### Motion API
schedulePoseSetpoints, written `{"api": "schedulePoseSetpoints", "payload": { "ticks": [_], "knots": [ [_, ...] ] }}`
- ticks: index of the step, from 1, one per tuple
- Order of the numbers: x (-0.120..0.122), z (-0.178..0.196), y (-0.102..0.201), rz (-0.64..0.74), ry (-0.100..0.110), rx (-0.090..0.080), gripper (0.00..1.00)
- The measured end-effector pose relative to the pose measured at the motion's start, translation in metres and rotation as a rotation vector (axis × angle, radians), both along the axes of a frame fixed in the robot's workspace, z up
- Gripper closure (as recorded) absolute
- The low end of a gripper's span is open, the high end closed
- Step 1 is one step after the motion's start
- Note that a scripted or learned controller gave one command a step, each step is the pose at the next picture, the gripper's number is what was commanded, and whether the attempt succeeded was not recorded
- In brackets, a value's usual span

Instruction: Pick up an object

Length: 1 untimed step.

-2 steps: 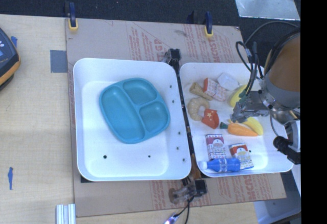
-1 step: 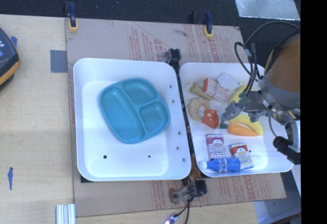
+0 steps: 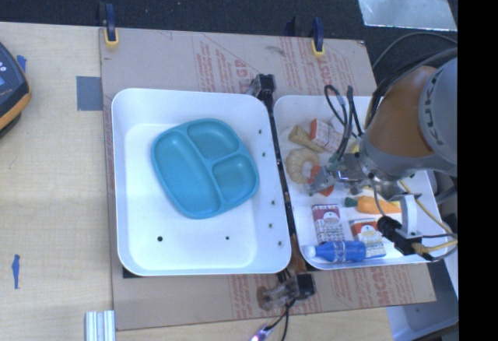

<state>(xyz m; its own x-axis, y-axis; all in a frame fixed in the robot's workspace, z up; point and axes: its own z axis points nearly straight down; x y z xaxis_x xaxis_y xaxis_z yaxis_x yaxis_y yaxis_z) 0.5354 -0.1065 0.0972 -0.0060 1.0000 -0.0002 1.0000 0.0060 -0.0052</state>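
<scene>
The hand (image 3: 325,182) hangs low in the right bin (image 3: 299,107), next to a small tan ring toy (image 3: 298,164); I cannot tell if it is gripping anything. The ring looks light and hard, so its outer rim seems best to pinch. Little boxes (image 3: 327,224), a blue bottle (image 3: 340,253) and an orange toy (image 3: 379,205) crowd around.

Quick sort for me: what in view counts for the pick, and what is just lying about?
For the pick:
gripper, low in the right bin
ring-shaped pastry beside it
blue bottle
red and white box
orange piece

Lying about:
blue divided plate in the left bin
clamps
</scene>
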Motion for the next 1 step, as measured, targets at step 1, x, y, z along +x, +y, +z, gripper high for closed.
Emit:
{"api": "schedulePoseSetpoints", "payload": {
  "ticks": [1],
  "knots": [
    [0.0562,-0.0054,0.0088,-0.003,-0.003,0.001,0.0]
  ]
}}
